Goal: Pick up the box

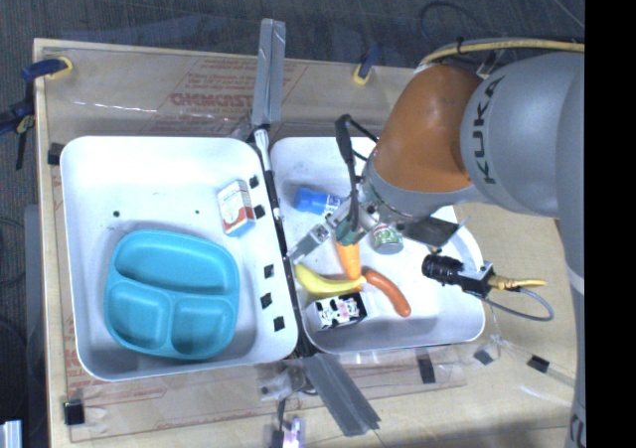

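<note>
The box (235, 208), small and white with a red face, lay in the left bin (149, 163) close against its right wall, up near the divider between the two bins, with bare white floor open behind it and to its left. Just in front of it lay one blue compartment plate (175, 292), filling most of the near half of that bin and reaching almost to the front and left rims. The arm (477, 133) hung over the right bin (457, 322), and its gripper (350, 227) sat low among the clutter there, well apart from the box; whether its jaws were apart or together could not be told, as the wrist hid them. The right bin was crowded: one carrot (348, 258), one banana (328, 282), one orange sausage-shaped piece (390, 293), one blue cylinder (315, 201) and one small black-and-white carton (340, 311) near the front wall, leaving little free floor.
</note>
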Controlling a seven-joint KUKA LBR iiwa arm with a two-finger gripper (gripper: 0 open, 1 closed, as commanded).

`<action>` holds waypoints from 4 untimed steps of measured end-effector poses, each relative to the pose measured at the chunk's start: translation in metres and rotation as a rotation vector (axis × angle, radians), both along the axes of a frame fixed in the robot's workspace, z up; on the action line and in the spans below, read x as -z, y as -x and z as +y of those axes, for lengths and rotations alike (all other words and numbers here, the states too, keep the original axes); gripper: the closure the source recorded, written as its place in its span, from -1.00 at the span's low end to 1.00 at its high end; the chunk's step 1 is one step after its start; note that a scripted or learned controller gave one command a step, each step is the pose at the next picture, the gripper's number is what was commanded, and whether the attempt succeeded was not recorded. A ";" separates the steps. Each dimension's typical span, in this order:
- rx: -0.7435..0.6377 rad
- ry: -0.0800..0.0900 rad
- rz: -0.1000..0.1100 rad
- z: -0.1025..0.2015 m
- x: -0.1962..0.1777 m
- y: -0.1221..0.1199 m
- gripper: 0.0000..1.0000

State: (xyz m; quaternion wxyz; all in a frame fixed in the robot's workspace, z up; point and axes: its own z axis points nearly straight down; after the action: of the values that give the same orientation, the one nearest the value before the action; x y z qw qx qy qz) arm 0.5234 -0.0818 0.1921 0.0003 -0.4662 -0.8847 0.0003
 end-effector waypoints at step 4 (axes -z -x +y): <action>0.103 0.000 -0.001 0.084 -0.022 -0.019 1.00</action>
State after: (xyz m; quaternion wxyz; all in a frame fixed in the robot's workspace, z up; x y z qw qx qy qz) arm 0.5425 0.0019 0.2144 -0.0002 -0.5112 -0.8594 0.0001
